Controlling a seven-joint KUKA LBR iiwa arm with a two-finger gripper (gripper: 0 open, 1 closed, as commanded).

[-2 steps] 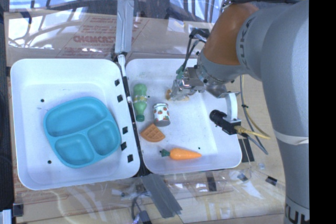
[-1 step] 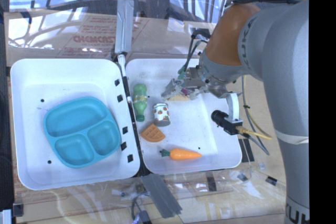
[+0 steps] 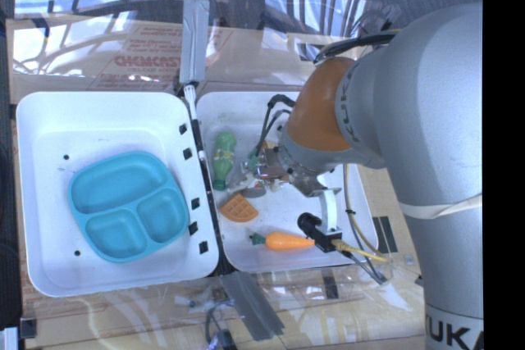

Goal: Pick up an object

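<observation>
The fingers (image 3: pixel 253 173) hang low in the right bin (image 3: pixel 283 258), grip unclear, just right of a knobbly green bottle (image 3: pixel 224 160); a ridged waffle (image 3: pixel 238 208) lies nearer

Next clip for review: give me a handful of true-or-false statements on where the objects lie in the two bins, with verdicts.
1. The blue divided plate lies in the left bin. True.
2. The toy carrot lies on the blue divided plate. False: it lies in the right bin, near the front wall.
3. The green bottle lies in the right bin. True.
4. The waffle piece is in the left bin. False: it is in the right bin, between the green bottle and the toy carrot.
</observation>
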